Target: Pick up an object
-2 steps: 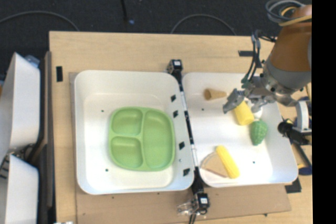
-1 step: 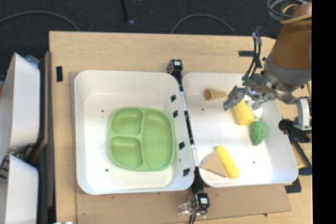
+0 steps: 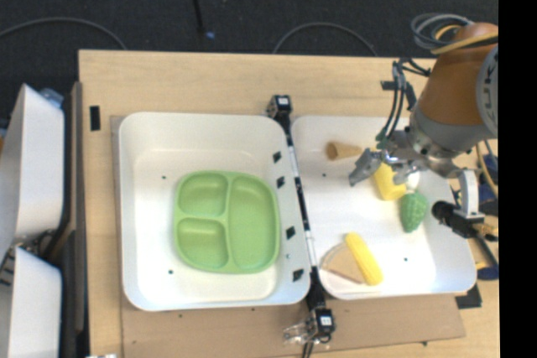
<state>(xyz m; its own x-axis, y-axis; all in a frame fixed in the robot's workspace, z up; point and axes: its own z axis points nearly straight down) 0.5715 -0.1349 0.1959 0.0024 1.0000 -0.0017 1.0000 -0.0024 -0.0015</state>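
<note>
One fixed cam, high above the bench (image 3: 210, 80), looking down at a slant. Far enough back to take in both bins w/ dark floor beyond: left bin (image 3: 143, 147), right bin (image 3: 445, 272). Arm (image 3: 457, 88) enters from frame right.

You cannot read any words, numbers or signs here. The grey robot arm with the orange band (image 3: 460, 80) has some big pale marks on its side at the right edge, but they are cut off and you cannot tell what they say.
</note>
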